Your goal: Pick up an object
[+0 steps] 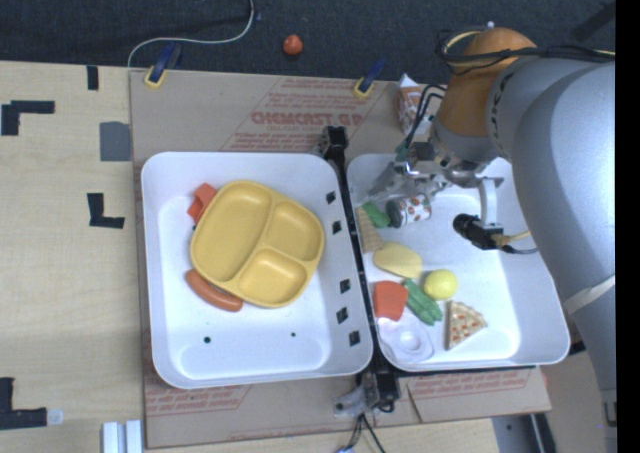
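My gripper (pixel 401 184) hangs low over the back left part of the right bin (pixel 535 313). Just beneath and in front of it lie a small printed can (pixel 415 209) and a green piece (pixel 375 213). Further forward in the same bin are a pale yellow oval (pixel 398 261), a yellow ball (pixel 440 284), a red block (pixel 389 299), a green pepper (pixel 424 305), a pizza slice (pixel 464 323) and a white piece (pixel 408 344). Nothing is visibly lifted off the bin floor.
The left bin (pixel 165 341) holds a yellow divided plate (pixel 257 241), an orange piece (pixel 203 201) behind it and a sausage (pixel 213 291) under its front edge. A small carton (pixel 410 103) stands behind the right bin. The bulky grey arm (pixel 560 171) covers the right side.
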Available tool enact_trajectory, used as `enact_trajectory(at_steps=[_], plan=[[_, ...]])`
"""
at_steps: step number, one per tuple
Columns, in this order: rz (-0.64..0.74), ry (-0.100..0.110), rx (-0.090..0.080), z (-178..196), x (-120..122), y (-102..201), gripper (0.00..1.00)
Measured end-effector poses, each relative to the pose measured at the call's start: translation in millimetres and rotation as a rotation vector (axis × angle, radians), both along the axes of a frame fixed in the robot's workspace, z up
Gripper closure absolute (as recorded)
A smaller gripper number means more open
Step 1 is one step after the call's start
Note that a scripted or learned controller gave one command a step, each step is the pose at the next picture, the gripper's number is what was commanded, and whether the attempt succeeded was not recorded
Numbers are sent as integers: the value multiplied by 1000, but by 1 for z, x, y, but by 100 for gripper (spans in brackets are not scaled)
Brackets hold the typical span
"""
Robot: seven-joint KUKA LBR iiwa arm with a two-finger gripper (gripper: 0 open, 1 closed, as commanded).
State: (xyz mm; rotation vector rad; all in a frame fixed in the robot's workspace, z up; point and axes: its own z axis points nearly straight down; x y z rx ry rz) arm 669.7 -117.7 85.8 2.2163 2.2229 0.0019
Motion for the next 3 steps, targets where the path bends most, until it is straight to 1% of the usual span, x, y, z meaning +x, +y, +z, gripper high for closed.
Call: enact_trajectory(at_steps=[1,2,3], plan=[[1,1,1,10,0,0,100],[1,1,0,9,-1,0,0],[-6,-9,1,4,-55,-7,0]])
